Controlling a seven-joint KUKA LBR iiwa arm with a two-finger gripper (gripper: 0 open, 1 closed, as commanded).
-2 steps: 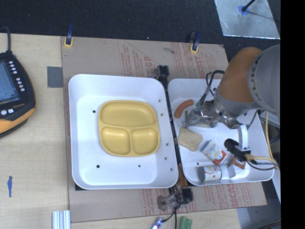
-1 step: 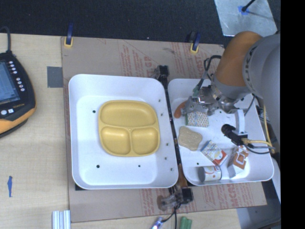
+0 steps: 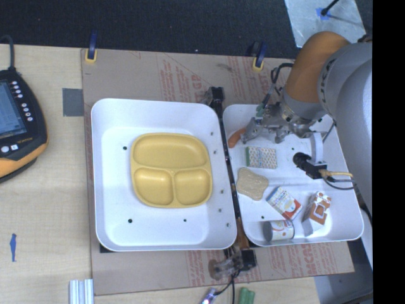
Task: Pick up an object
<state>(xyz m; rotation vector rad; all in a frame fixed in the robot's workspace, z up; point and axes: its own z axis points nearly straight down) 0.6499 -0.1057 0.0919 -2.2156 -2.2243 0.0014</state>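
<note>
Two white bins are sitting side by side on the desk (image 3: 44,233), on one cardboard sheet (image 3: 158,75).

The left bin (image 3: 114,170), toward the desk's left edge, is holding one yellow plate (image 3: 171,170) with three compartments.

The right bin (image 3: 345,227), toward the desk's right edge, is holding six loose things:
- one orange piece (image 3: 235,136)
- one green-speckled square (image 3: 262,157)
- one tan pad (image 3: 252,184)
- two small cartons (image 3: 283,202) (image 3: 318,208)
- one can (image 3: 278,231), lying on its side at the bin's near rim

The arm (image 3: 316,62) is reaching in from the right. The gripper (image 3: 266,126) is hanging over the far part of the right bin. The orange piece is just beside it, and the speckled square is just on its near side. Whether the jaws are apart or together is not readable from this angle, and nothing is seen clamped.

One teach pendant (image 3: 16,125) is lying at the desk's left edge. Two clamps (image 3: 92,49) (image 3: 257,56) are pinning the sheet's far edge.
</note>
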